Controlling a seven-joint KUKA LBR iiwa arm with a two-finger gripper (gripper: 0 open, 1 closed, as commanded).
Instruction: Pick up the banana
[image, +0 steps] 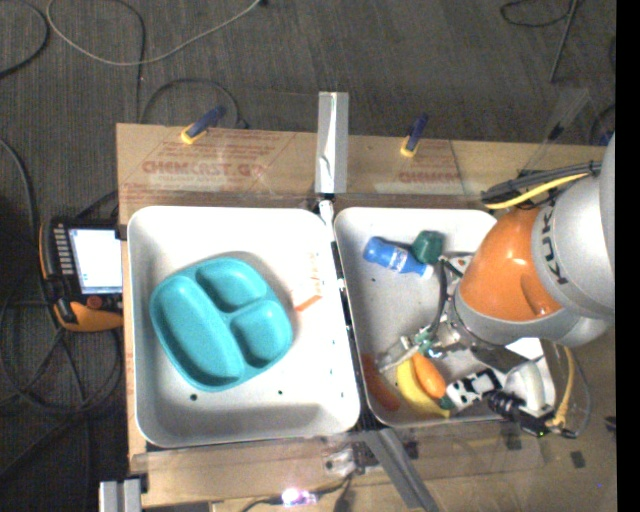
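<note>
From my feed, the gripper (428, 345) is down in the right bin (385, 300), just above the banana (412, 392), which lies at that bin's near edge with an orange piece (430, 375) on top of it. Whether it has the banana, I cannot tell. A blue bottle (388, 255) and a green object (429, 245) lie at the far end. The left bin (160, 410) holds a teal divided plate (222, 322).

An orange object (428, 377) lies atop the banana (418, 392), crowded against the bin wall (400, 420).
</note>
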